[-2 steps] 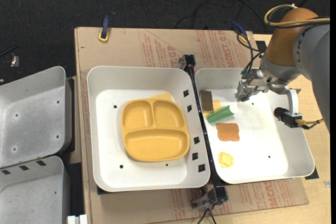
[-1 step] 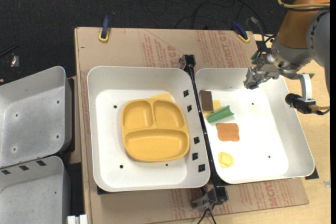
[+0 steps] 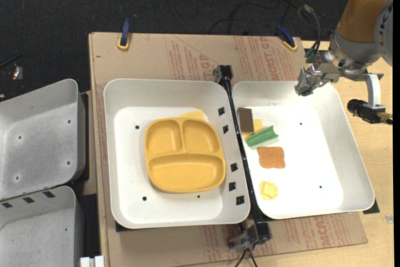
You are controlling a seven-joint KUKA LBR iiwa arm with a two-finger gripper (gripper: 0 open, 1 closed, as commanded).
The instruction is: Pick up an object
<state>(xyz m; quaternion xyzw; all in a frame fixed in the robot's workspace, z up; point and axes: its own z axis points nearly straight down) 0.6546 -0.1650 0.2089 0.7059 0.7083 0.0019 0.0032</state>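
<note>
bins (image 3: 125,103) sitting side by side on cardboard (image 3: 162,50) | clamps (image 3: 124,40) gripping its far edge (blue-handled)

Two white bins sit side by side on a cardboard-covered bench. The left bin (image 3: 119,134) holds a yellow divided tray (image 3: 185,155) at its middle. In the right bin (image 3: 325,134), near its left wall, lie a brown block (image 3: 244,117), a green piece (image 3: 260,136), an orange-brown square (image 3: 271,157) and a small yellow piece (image 3: 268,190) (all close together). The gripper (image 3: 306,85) hangs over the right bin's upper rim, at the frame's upper right, well apart from these pieces.
</note>
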